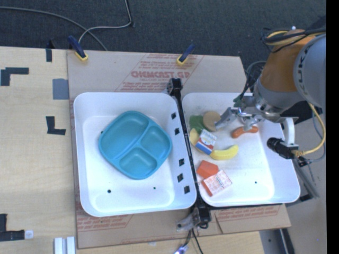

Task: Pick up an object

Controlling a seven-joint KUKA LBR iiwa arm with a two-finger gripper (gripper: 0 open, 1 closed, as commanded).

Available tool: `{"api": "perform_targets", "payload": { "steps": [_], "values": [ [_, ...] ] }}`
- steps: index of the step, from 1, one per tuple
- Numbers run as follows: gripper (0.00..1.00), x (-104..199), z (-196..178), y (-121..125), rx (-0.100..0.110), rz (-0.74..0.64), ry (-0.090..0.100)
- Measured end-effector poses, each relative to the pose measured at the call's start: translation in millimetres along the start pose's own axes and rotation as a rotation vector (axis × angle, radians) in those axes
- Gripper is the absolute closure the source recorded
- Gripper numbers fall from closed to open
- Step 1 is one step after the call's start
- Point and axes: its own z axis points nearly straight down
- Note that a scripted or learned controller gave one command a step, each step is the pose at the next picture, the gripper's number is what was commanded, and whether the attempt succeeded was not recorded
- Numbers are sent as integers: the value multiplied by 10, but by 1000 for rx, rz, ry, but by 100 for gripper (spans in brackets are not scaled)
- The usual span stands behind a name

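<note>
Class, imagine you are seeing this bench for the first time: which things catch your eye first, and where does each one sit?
The blue divided tray stands out, lying alone in the left bin. Next comes the cluster of small items in the right bin, among them a yellow banana and an orange block. The grey arm with its orange band reaches in from the right, its gripper over that bin's far side.

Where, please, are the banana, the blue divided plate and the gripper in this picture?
banana (224,153): camera view, middle of its yellow curve.
blue divided plate (135,144): camera view, the ridge where its compartments meet.
gripper (237,118): camera view, midway between its fingertips.
</note>
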Motion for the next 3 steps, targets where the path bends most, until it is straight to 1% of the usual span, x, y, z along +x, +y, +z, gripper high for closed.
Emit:
{"api": "perform_targets", "payload": {
  "steps": [1, 2, 3],
  "values": [
    [0, -423, 828, -100, -5, 0, -2],
    [0, -6, 831, 619, -8, -3, -1],
    [0, 157, 825, 701, -7, -1, -4]
  ]
}}
